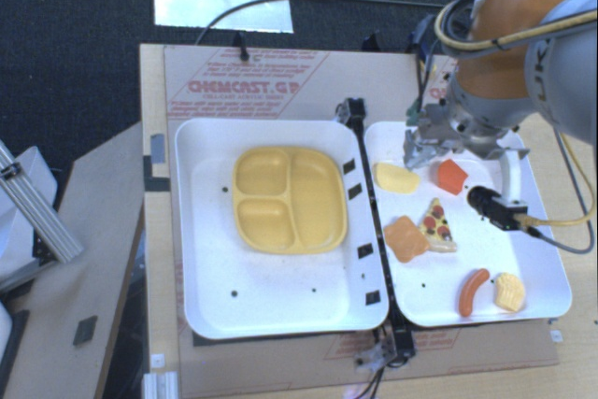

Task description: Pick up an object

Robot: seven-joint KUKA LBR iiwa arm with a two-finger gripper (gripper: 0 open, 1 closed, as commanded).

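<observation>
Right, camera view, one pass. Landmark = the red block in the right bin. My gripper hangs just left of and a bit above that block, at the bin's far end, w/ the orange band of my wrist up behind it. Can't tell how the pincer stands; the tip is a dark cluster from this angle, so no guess.

Nothing shows lifted. Pale yellow piece lies flat just left of the block, right under my tip, so prob. the target, though I can't say if I'm touching it. Pizza slice sits just below the block; orange toast-like piece below-left of it. Sausage and yellow corn-ish bit lie well below the block, near the bin's front edge. Left of all this, the other bin bears a yellow divided plate.

Progress, as I judge it: approach more or less done, grasp and lift both left. Every item lies on the bin floor, so the pick is not yet made.
</observation>
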